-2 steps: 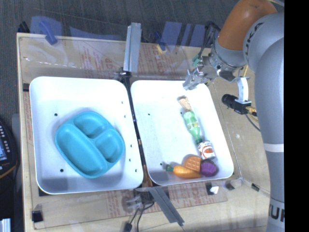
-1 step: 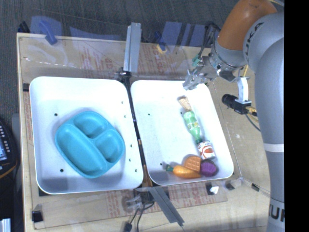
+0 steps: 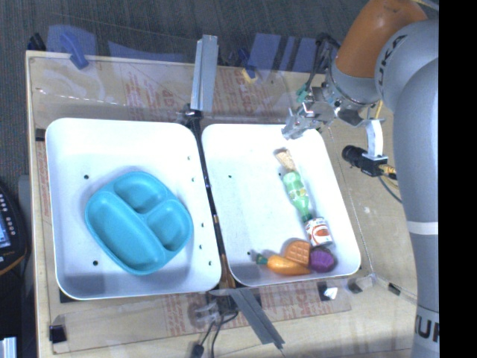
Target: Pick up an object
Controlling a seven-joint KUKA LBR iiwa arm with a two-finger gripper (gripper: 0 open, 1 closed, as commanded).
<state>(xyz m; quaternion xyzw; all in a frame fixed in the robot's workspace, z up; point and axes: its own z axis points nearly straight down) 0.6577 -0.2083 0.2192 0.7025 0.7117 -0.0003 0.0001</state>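
The gripper [image 3: 301,122] hung over the right bin's [image 3: 238,200] far rim, and whether its fingers were spread or pressed together, I could not tell. Nothing sat between them. Below lay a green bottle [image 3: 296,189], small can [image 3: 320,232], purple fruit [image 3: 323,259], waffle [image 3: 297,251] and carrot [image 3: 283,265]; the left bin [image 3: 67,148] held a blue divided tray [image 3: 138,220].

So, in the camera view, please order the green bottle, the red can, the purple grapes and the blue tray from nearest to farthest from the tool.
From the tool, at the right bin's far edge:
1. Green bottle, middle of the right bin.
2. Red can, lower in the right bin.
3. Purple grapes, near corner of the right bin.
4. Blue tray, in the left bin.
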